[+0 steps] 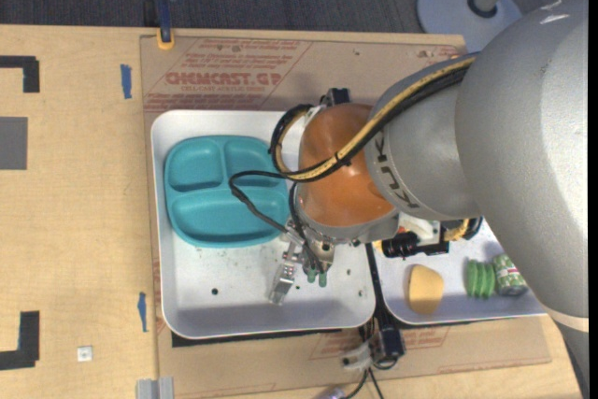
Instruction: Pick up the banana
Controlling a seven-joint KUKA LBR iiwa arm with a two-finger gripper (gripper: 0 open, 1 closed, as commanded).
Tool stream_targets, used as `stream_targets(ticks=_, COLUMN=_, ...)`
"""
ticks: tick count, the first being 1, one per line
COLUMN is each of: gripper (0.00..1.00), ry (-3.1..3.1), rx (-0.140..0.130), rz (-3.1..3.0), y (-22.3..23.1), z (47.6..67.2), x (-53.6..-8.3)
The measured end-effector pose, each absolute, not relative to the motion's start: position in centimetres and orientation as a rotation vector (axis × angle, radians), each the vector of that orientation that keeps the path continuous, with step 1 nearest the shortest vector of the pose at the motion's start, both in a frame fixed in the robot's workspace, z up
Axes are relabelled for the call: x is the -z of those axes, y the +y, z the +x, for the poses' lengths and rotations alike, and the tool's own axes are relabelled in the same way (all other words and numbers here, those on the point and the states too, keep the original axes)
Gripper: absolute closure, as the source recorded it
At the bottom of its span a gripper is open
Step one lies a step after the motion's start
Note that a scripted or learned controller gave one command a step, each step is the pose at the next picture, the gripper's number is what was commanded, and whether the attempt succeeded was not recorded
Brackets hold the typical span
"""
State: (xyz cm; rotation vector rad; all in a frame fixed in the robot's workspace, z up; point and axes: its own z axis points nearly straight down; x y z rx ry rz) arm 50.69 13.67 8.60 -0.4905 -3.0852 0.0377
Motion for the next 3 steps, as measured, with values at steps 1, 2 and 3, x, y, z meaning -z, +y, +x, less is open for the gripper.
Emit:
stream_targets(ticks=1, gripper=0.00, ry=-3.061, rx=-0.008, rz=-0.698, y=17.6, z=54.6, x=-8.7)
stream_targets(ticks=2, gripper=0.00, ry=-3.150, rx=0.001, rz=-0.030, y=21.2, z=51.5, x=-8.8)
stream_targets(ticks=3, gripper=0.00, ry=-3.103, rx=0.004, rz=-0.520, y=22.4, z=56.8, x=-12.9)
